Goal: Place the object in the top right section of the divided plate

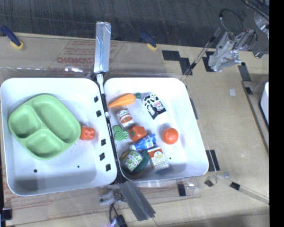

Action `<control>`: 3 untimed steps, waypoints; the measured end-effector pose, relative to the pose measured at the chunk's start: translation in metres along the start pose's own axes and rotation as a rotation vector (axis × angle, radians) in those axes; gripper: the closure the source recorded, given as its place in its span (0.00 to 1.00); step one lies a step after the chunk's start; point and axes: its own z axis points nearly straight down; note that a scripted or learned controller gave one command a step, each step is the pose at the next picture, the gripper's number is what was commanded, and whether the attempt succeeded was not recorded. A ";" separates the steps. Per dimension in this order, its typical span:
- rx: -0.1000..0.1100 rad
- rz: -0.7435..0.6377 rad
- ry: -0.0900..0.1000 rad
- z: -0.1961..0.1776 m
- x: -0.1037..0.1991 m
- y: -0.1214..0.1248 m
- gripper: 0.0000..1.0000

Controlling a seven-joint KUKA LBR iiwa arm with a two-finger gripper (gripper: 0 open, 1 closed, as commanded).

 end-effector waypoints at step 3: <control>-0.005 -0.718 0.001 0.012 -0.056 0.005 0.00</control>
